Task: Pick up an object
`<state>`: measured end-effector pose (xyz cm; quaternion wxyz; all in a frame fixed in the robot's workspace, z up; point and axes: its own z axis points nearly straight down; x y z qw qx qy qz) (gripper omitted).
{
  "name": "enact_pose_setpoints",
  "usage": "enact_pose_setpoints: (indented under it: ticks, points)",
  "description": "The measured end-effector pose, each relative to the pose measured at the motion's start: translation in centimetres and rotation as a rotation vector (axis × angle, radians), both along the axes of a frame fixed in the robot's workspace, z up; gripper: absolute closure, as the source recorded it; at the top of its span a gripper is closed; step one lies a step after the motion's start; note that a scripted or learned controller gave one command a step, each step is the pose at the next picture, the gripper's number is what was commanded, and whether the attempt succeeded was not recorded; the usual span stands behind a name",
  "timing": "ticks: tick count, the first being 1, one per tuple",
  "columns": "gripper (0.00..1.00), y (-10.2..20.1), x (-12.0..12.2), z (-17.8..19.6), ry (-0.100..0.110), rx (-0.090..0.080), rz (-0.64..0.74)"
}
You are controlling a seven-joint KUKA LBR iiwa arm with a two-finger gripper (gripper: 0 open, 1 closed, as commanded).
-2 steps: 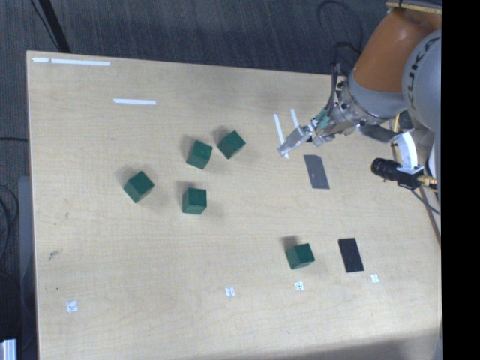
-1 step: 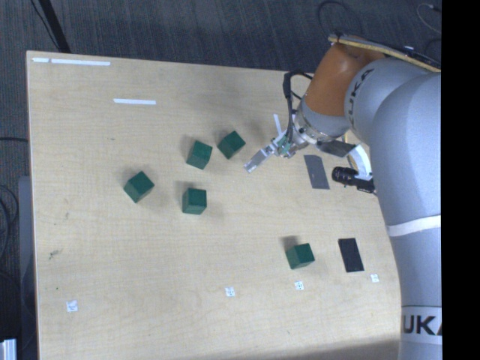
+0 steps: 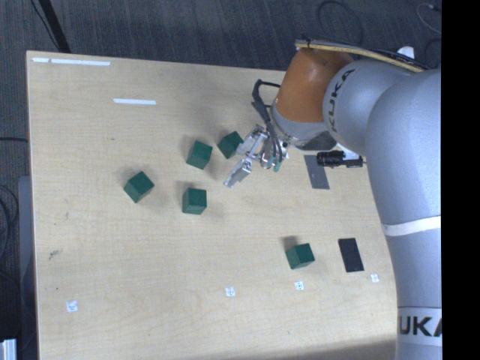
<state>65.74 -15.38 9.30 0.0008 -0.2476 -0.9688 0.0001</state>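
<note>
Arm (image 3: 390, 163) comes in from the right, big grey link across the right side, orange band (image 3: 307, 88) above the wrist, wrist angled down-left over the bench (image 3: 112, 276). Gripper (image 3: 244, 163) points down-left, just right of the upper block cluster. Fingers look slightly parted with nothing between them, one long finger (image 3: 236, 176) sticking out toward lower-left.

Writing: "UKA" in dark letters on the arm's lower link (image 3: 420, 326), cut off at the frame edge. Nothing else readable.

Five green blocks on the tan surface. Block A (image 3: 230, 144) is nearest, just left of the gripper, touching or nearly so; can't tell which. Block B (image 3: 199, 154) is beside A on the left. Block C (image 3: 194, 200) is below B, lower-left of the fingertip. Block D (image 3: 139, 186) is well left. Block E (image 3: 300, 256) is well below the gripper, next to a black rectangle (image 3: 350, 254). Grey rectangle (image 3: 318, 172) lies under the wrist.
</note>
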Motion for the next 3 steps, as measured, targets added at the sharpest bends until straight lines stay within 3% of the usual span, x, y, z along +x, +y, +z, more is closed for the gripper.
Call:
enact_pose_setpoints:
  ticks: [1,2,3]
  points:
    - [0.00,6.2,-1.7,-0.1,0.002,0.000,-0.206]
    - [1.00,6.2,-1.6,1.0,0.001,-0.001,-0.203]
    - [1.00,8.3,-0.7,10.0,-0.002,-0.001,-0.403]
